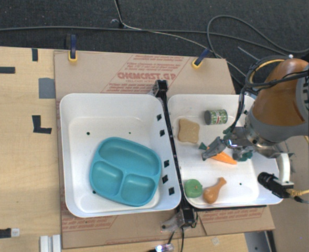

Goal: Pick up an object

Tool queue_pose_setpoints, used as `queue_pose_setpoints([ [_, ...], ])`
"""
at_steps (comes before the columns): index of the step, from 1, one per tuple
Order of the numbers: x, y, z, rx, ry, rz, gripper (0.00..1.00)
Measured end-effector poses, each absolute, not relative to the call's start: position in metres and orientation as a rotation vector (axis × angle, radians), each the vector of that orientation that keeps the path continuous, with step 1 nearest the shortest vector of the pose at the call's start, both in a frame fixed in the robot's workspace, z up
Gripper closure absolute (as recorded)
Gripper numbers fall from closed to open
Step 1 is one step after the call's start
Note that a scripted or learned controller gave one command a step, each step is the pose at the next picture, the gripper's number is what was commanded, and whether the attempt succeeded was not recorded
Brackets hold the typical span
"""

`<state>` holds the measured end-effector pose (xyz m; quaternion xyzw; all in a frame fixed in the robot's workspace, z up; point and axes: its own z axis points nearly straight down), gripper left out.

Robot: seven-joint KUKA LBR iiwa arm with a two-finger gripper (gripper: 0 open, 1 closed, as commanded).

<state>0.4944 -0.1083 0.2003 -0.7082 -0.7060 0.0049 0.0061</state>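
My gripper (pixel 227 151) hangs low in the right bin (pixel 248 106), open, with one grey finger (pixel 212 149) left of an orange carrot (pixel 227 160) and the other on its right. The carrot lies flat just below and between the fingers, which are not closed on it. A tan bread slice (pixel 188 130) lies to the left. Behind the gripper a green can (pixel 215 116) rests on its side. A green round piece (pixel 193 188) and a tan drumstick (pixel 214 189) sit near the front wall.
The left bin (pixel 70 109) holds a blue divided plate (pixel 125 170). A black divider (pixel 166 135) runs between the bins. The arm's orange and grey body (pixel 277 104) covers the right bin's right side.
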Motion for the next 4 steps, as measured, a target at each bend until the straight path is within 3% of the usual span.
queue_pose_setpoints([
  [1, 0.497, -0.108, 0.207, -2.219, -2.221, 0.003, 0.00],
  [3, 0.489, -0.109, 0.087, -2.219, -2.218, 0.005, 0.00],
  [4, 0.489, -0.109, 0.085, -2.221, -2.222, 0.000, 0.00],
])
